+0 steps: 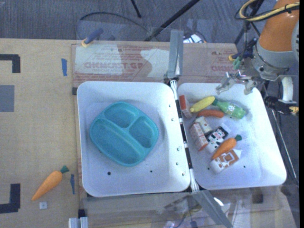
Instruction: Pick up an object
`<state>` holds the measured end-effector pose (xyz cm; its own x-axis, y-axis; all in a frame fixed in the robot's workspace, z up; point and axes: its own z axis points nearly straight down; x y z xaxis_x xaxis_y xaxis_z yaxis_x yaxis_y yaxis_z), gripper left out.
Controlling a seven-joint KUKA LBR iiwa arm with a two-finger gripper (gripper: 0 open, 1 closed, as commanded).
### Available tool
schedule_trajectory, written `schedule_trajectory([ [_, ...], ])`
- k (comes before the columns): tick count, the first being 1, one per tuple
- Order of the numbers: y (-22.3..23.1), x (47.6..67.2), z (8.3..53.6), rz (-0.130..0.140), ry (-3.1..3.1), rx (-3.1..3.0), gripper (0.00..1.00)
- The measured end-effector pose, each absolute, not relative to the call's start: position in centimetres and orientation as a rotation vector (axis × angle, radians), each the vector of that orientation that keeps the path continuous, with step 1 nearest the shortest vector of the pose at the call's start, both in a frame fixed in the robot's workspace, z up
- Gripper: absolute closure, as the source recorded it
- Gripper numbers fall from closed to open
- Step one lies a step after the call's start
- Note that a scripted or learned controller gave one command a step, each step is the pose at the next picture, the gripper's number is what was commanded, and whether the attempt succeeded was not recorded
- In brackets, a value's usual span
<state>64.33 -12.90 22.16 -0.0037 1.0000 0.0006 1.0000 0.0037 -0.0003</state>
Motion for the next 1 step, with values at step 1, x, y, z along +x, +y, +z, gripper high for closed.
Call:
schedule_trajectory([
  [1,-12.59,63.19,24.83,-0.002,-2.181,-2.265,0.00],
])
